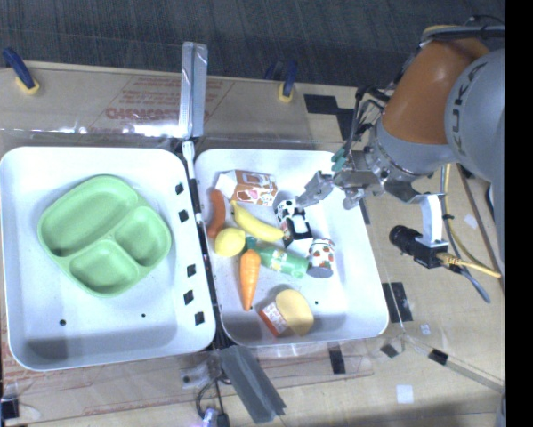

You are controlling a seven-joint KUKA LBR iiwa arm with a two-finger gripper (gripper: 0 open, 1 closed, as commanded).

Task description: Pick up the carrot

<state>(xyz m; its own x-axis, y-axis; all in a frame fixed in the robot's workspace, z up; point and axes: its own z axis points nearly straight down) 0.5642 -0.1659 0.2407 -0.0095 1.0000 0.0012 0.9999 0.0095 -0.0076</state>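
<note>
We see the table (pixel 88 96) carrying two white bins side by side. The left bin (pixel 35 327) holds a green three-part tray (pixel 104 233). The right bin (pixel 359 301) holds a heap of small items. The arm (pixel 444 87) reaches in from the right, and its gripper (pixel 324 185) hangs over the upper right part of the right bin, above a black-and-white toy (pixel 290 213). We cannot tell how the jaws stand.

The carrot (pixel 248 278) lies in the lower left part of the right bin. Its long axis runs nearly straight up and down the view, broad end up, tip pointing to the near rim. The broad end sits just beside a lemon (pixel 229 241) and a green bottle (pixel 279 258). A banana (pixel 255 224) lies above these. A sausage (pixel 216 212) lies along the left wall. A yellow-and-red item (pixel 286 313) sits near the tip, to its right. We see bare bin floor to the left of the carrot and below its tip.
</note>
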